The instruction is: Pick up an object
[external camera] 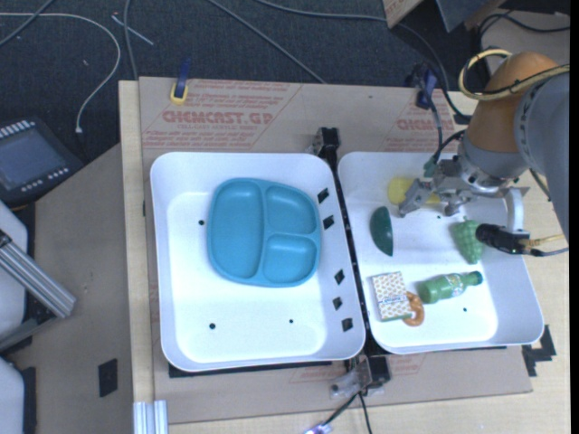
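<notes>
Poised over the far part of the right bin (516, 319), the gripper (432, 195) sits just beside a yellow object (400, 189), whether parted or closed I cannot tell, so this looks like the approach, and next it must settle squarely over that piece.

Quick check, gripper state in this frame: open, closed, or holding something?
Gripper: cannot be told; it sits low in the right bin beside the yellow object.
</notes>
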Tool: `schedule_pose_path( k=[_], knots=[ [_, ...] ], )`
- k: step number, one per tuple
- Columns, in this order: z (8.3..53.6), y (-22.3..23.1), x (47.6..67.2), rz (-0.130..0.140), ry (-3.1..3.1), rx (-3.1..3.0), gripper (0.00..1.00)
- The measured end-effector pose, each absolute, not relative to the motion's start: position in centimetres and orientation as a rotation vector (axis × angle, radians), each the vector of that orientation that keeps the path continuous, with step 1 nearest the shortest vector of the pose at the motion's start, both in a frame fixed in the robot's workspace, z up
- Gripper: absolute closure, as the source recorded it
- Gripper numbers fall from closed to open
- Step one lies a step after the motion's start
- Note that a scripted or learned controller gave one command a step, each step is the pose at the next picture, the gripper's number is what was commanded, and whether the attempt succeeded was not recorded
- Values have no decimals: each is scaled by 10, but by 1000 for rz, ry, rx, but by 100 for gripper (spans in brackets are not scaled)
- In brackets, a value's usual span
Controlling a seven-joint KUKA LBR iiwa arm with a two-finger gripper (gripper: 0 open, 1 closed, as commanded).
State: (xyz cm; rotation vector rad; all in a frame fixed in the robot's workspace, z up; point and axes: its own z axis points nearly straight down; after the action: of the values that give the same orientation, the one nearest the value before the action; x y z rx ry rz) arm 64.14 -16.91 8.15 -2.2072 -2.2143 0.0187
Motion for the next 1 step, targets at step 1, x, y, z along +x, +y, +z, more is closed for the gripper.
schedule_pose_path(
  k=[1],
  knots=[
    [95,-168,644,9,-2217,-2213,100]
  ],
)
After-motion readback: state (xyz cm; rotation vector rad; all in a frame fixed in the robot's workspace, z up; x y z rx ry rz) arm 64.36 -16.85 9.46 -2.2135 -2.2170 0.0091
